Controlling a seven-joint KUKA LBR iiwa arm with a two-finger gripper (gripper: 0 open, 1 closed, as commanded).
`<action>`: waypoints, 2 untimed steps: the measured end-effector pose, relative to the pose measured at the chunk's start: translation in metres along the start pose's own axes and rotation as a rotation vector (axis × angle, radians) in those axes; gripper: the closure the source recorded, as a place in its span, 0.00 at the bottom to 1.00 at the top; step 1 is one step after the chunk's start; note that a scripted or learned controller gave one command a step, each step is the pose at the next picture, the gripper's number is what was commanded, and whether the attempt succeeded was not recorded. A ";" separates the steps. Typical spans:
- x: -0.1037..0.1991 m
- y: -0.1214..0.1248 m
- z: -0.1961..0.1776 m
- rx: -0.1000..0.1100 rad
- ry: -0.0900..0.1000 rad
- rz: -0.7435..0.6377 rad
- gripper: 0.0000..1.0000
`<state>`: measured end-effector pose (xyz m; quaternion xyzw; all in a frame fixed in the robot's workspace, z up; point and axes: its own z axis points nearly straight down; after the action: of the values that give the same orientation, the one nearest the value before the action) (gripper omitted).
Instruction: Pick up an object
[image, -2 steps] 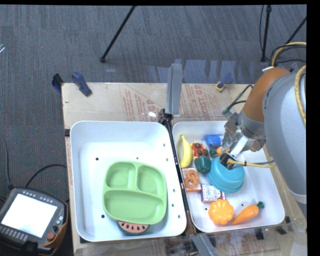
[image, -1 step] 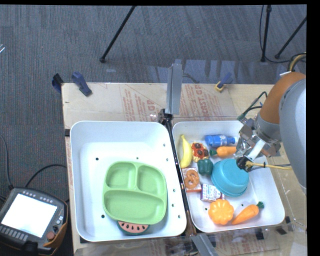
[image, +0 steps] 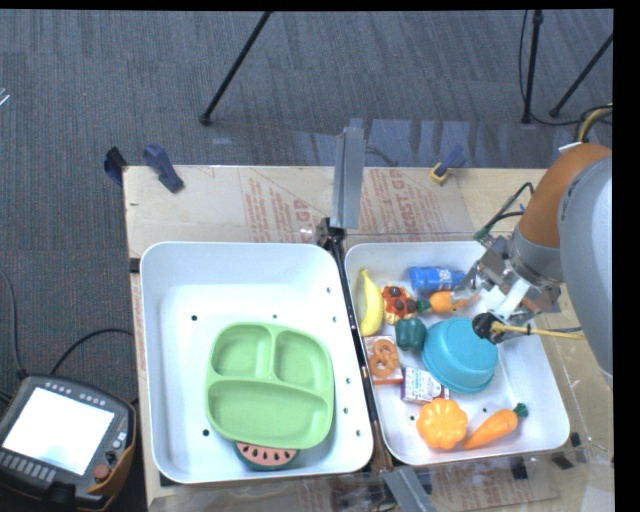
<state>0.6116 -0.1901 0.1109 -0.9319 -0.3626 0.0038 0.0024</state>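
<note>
The right bin (image: 552, 395) holds several toy foods. Among them are a yellow banana (image: 370, 300), a blue packet (image: 435, 275), a green pepper (image: 410, 332), a blue bowl (image: 460, 355), an orange pumpkin (image: 442, 423) and a carrot (image: 493, 427). My gripper (image: 482, 295) hangs over the bin's upper right part, just above the blue bowl's far rim. It is beside a small orange piece (image: 442, 302). Nothing is visibly held in it.
The left bin (image: 175, 300) bears a green divided plate (image: 270, 385) with a watermelon slice (image: 267, 455) at its near edge. A pretzel (image: 383, 358) and a small red carton (image: 422, 385) lie left of the bowl. A yellow cable (image: 545, 333) runs from the wrist.
</note>
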 end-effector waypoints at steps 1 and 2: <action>0.037 -0.023 0.026 0.000 0.002 0.536 0.00; -0.034 -0.010 -0.026 -0.001 0.004 0.538 0.00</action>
<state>0.5802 -0.2053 0.1375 -0.9948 -0.1020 0.0024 0.0016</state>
